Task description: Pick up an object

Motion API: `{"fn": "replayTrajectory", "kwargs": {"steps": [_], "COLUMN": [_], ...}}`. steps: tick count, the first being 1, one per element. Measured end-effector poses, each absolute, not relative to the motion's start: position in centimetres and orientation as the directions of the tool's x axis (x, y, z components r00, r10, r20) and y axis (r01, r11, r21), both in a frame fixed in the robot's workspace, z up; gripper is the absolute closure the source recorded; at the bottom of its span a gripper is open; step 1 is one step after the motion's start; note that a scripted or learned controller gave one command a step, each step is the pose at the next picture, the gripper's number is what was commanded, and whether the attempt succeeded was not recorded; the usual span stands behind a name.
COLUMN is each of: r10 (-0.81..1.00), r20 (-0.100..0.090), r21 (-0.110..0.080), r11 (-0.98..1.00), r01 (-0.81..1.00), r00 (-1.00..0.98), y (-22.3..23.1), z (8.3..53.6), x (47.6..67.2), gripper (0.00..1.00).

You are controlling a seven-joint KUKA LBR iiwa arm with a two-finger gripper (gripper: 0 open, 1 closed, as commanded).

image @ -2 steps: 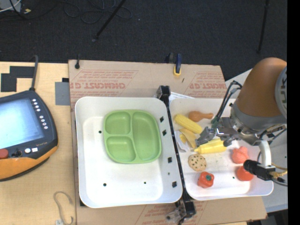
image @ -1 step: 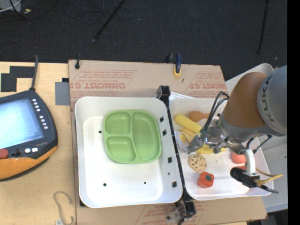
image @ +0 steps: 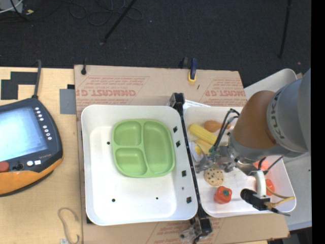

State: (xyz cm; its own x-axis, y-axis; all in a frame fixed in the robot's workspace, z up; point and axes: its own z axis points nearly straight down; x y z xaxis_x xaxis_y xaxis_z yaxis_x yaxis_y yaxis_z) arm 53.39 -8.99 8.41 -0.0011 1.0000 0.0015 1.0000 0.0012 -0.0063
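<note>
The two-finger gripper (image: 216, 159) is low in the right white bin (image: 289, 187), grip state unclear; the round speckled cookie (image: 214, 176) lies just below it, near the bin's left wall.

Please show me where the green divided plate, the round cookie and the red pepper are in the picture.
green divided plate (image: 143, 148), camera view, on the ridge between its compartments, left bin.
round cookie (image: 214, 176), camera view, on the middle of its top face, right bin.
red pepper (image: 222, 194), camera view, on the middle of its red body.
</note>
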Motion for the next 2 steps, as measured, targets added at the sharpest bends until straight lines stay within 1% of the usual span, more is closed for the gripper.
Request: {"fn": "replayTrajectory", "kwargs": {"steps": [1,2], "r10": [1.000,1.000], "r20": [0.003,0.001], "r21": [-0.007,-0.001], "r11": [-0.007,0.000], "r01": [1.000,1.000], "r00": [0.007,0.000], "y": [-9.2,-8.6], "z": [9.6,15.3], "x": [53.4,53.2], "gripper": [1.00,1.00]}}
